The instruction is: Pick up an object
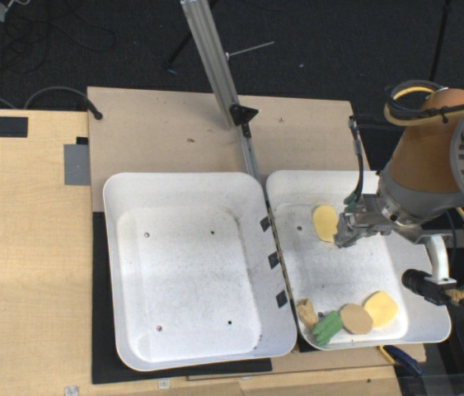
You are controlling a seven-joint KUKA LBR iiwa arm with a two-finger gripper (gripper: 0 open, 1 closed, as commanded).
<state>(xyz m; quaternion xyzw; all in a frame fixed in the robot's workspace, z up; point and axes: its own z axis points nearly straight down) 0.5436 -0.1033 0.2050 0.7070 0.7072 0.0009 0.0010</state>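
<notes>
From above, we see the gripper [345,233] down low in the right bin [363,304], right up against a pale yellow oval piece [324,221] near the bin's upper left. We cannot tell how wide it is open, or whether it has hold of anything. Along the bin's near edge we spot a green object [328,328], a small tan piece [306,311], a tan disc [356,318] and a yellow round object [381,308], bunched together. The left bin [133,196] sits alongside on the tabletop [25,246].
</notes>
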